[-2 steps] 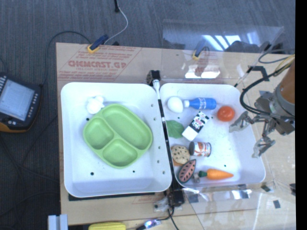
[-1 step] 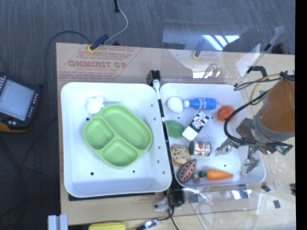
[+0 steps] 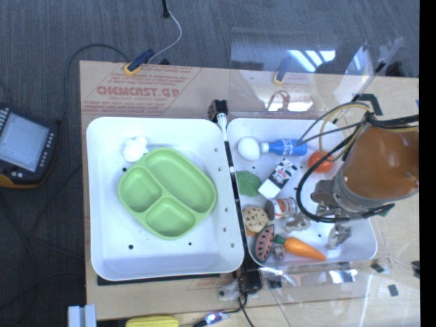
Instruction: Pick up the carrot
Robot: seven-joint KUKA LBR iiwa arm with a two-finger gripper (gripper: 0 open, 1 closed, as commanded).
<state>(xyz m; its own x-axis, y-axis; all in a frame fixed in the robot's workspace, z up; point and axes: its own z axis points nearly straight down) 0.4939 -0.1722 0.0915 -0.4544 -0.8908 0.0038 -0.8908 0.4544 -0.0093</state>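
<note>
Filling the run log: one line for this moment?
task: pick up carrot | gripper: above right bin, beside carrot | carrot: lying in bin, not held | status: grasp pending

The divided plate (image 3: 167, 193) lay in the left bin (image 3: 102, 251); the carrot (image 3: 304, 248) lay in the right bin (image 3: 364, 249), near its front wall, right of the watermelon slice (image 3: 263, 242).

- The brown sheet (image 3: 146, 90) lying on the counter under the two bins bears red block letters near its upper left corner, reading roughly "CHEMCAST GP"; the final letters are blurred and uncertain.
- A fainter, smaller red line runs just under that word, too blurred to read.
- The small carton (image 3: 279, 176) in the right bin has black-and-white markings on its face, but no letters can be made out.
- The blue bottle (image 3: 281, 146) carries a label band whose print is too small to read.
- The screen (image 3: 22, 146) on the floor at left shows a pale display with nothing legible.
</note>
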